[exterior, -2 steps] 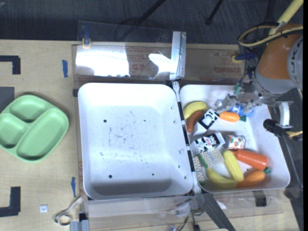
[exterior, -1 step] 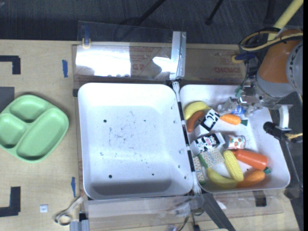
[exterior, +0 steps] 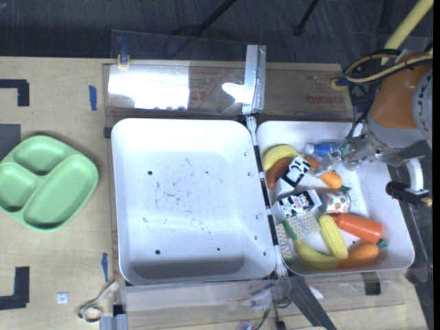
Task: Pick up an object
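Toys [exterior: 323, 218] heaped in right bin [exterior: 402, 253], overlapping; gripper [exterior: 350, 153] blurred

A pile of small plastic toy foods is heaped in the right white bin [exterior: 402, 253]. A yellow banana [exterior: 276, 155] is laid at the top left, with a black-and-white patterned block [exterior: 297, 170] just beside it. A yellow corn cob [exterior: 332, 233] is propped against a fat orange carrot [exterior: 357, 226], and a second yellow banana [exterior: 313, 254] is tucked along the near wall.
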{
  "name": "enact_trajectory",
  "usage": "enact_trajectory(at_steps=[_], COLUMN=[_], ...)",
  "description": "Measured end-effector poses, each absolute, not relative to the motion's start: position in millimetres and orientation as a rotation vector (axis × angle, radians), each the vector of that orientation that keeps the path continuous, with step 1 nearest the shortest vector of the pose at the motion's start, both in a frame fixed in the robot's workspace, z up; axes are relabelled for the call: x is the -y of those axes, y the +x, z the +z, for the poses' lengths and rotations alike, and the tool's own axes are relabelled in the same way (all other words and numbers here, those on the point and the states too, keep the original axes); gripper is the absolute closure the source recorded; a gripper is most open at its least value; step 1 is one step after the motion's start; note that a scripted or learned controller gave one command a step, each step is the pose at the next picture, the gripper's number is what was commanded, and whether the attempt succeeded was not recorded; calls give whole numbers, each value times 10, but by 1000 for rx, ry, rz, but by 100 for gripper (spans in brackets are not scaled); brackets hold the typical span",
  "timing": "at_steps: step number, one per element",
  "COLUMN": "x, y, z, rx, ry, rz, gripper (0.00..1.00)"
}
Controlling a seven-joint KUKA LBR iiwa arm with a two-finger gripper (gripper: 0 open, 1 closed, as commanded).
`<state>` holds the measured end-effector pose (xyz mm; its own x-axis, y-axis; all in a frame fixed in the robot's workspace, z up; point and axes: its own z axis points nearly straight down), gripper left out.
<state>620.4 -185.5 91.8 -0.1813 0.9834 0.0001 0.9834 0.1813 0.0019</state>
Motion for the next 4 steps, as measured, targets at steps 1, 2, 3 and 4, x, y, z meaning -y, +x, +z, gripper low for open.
enact_trajectory(at_steps=[1, 2, 3, 4], x=[1724, 1526, 1534, 1851], y=[5851, 5856, 5880, 5938], z=[1721, 864, 990, 1498], rx=[-2755, -2806, -2797, -2845], ry=[1503, 1398, 1398, 1321], rz=[3, 4, 10, 3], gripper=[0, 0, 100, 100])
